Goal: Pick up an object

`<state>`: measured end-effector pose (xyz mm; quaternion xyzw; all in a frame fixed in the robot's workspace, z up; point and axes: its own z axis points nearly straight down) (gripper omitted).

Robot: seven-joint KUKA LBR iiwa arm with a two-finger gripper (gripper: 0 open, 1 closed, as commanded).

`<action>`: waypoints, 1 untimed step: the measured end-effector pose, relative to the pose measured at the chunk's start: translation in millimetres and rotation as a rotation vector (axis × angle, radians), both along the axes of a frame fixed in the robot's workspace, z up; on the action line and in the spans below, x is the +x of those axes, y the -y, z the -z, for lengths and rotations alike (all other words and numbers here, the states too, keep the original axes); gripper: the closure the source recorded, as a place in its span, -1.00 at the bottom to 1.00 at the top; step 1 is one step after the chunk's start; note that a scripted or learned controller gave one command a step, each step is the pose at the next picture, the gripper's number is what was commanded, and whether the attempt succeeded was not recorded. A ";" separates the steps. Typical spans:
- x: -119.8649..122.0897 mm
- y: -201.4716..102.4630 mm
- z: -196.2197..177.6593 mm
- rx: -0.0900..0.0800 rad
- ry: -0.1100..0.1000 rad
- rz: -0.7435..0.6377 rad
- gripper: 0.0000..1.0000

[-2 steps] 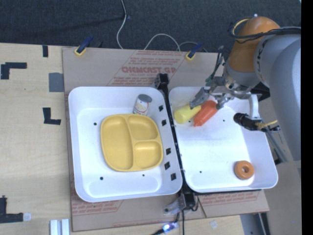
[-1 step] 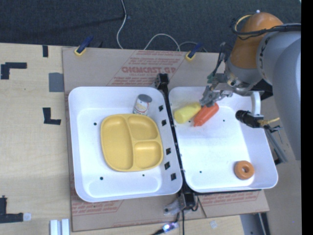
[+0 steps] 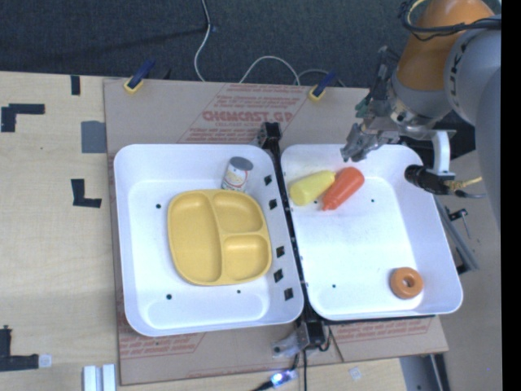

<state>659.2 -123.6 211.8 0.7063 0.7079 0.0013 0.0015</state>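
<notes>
Lower right of the frame: donut [image 3: 405, 283] sitting alone near the right bin's [image 3: 368, 296] front corner. Upper part of that bin: orange carrot [image 3: 343, 186] lying tilted, touching a yellow piece [image 3: 312, 187] beside the divider. Gripper [image 3: 356, 150] hanging just above the carrot's upper end; jaw state too dark and small to make out, cannot tell. Left bin [image 3: 138, 243] carrying a yellow sectioned plate [image 3: 219, 236], with a small can [image 3: 238, 173] partly hiding behind its far rim.

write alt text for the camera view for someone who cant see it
A robot gripper hovers at the right bin's far edge, just above an orange carrot beside a yellow toy. The left bin holds a yellow divided plate.
</notes>
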 end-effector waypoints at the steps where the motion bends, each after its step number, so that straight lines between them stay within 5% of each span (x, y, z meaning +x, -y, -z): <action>1: 0.5 -0.5 -45.9 0.000 -0.002 0.001 1.00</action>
